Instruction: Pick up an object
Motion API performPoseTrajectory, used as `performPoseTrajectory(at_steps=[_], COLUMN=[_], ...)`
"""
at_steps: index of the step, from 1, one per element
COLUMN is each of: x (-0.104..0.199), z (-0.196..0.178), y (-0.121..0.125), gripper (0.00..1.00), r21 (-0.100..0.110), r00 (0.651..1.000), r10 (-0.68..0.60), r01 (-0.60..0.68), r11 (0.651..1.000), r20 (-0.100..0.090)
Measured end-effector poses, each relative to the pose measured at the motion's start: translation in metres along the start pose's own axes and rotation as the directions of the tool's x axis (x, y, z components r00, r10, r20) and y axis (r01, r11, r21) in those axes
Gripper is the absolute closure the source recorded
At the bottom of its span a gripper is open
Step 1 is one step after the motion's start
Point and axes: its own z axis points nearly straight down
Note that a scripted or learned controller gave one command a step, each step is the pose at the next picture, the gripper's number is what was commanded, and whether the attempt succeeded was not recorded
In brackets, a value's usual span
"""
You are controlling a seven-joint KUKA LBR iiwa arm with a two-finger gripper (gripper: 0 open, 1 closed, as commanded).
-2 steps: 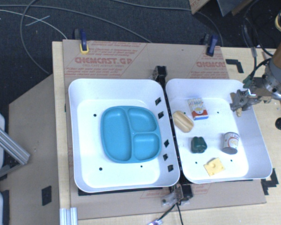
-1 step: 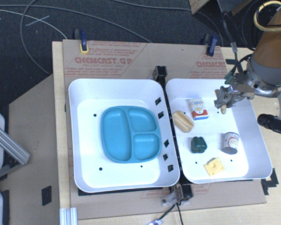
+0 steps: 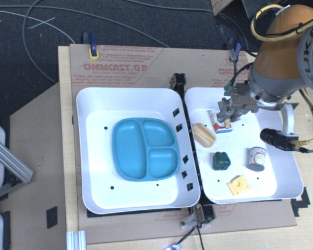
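My gripper (image 3: 225,116) hangs low over the upper middle of the right bin (image 3: 281,184), right above a small red, white and blue packet (image 3: 223,127). A tan bread-like piece (image 3: 203,134) lies just left of the packet, near the bin's left wall. Below it sits a dark green object (image 3: 221,161). A small can (image 3: 256,158) with a grey lid lies to the right of the green object. A yellow block (image 3: 238,185) rests near the bin's front edge. The gripper's body hides its fingertips.
The left bin (image 3: 94,181) holds a blue divided plate (image 3: 146,148). A black divider with clips (image 3: 183,134) runs between the bins. A black cable connector (image 3: 275,138) sticks out beside the arm over the right bin. Loose cables lie on the floor behind the bench.
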Motion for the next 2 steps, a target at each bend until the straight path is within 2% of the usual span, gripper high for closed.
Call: performPoseTrajectory(at_steps=[2], x=[0.101], z=[0.019], y=[0.001], gripper=[1.0], r21=[0.0], r00=[1.0], r10=[0.001], r01=[-0.001], r11=[1.0], r20=[0.0])
